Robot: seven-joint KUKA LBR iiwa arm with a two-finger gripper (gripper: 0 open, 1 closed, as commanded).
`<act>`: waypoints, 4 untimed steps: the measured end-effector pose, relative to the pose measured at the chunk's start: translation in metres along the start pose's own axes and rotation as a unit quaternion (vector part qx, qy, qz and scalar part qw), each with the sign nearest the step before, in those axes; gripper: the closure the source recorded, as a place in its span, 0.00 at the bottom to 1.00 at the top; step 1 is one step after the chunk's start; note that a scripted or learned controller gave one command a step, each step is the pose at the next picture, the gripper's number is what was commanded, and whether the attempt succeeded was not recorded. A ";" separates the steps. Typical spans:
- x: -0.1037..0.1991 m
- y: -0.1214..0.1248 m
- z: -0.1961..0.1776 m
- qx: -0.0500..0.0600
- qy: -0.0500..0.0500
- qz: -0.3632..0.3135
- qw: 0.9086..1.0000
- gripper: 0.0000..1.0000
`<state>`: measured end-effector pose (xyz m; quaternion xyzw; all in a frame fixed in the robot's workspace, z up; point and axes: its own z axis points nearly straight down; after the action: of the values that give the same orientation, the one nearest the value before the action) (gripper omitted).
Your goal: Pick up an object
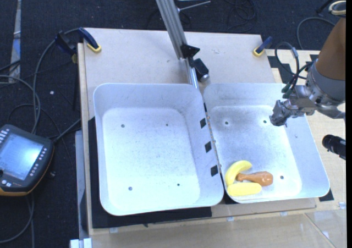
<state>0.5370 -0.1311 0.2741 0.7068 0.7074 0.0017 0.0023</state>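
on the floor at the far left lies a handheld control pendant [21, 158] with a lit screen, its cable trailing over the dark carpet. next comes the pale wooden bench [137, 57], with yellow-tipped clamps at its back corners, and on it two shallow white bins side by side. the left bin [144, 148] shows only its speckled white floor with a few small dark dots. a slanted aluminium rail [170, 16] comes down from the top of the view and ends at the seam where the two bins meet, and small black tabs run along that seam. the right bin [258, 137] holds two things, both in its near left corner: a yellow banana-shaped toy [239, 178], curved, with its lower end against the bin's front wall, and a brown drumstick-shaped toy [258, 177] lying flat across it, touching it, its thick end pointing right. farther right, the pincer [279, 116] hangs above the back right part of this bin, well apart from the two toys, with nothing visible between its tips; whether it is released or clenched cannot be told at this angle. the grey arm with its orange band reaches in from the right edge.
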 end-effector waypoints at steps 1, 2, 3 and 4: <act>0.000 0.000 -0.008 0.003 0.000 0.000 1.000 1.00; 0.049 0.018 -0.011 0.003 0.001 -0.002 1.000 1.00; 0.098 0.037 -0.012 0.003 0.001 -0.002 1.000 1.00; 0.139 0.062 -0.005 0.003 0.001 -0.001 1.000 1.00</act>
<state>0.5984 0.0084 0.2793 0.7058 0.7084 -0.0002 -0.0006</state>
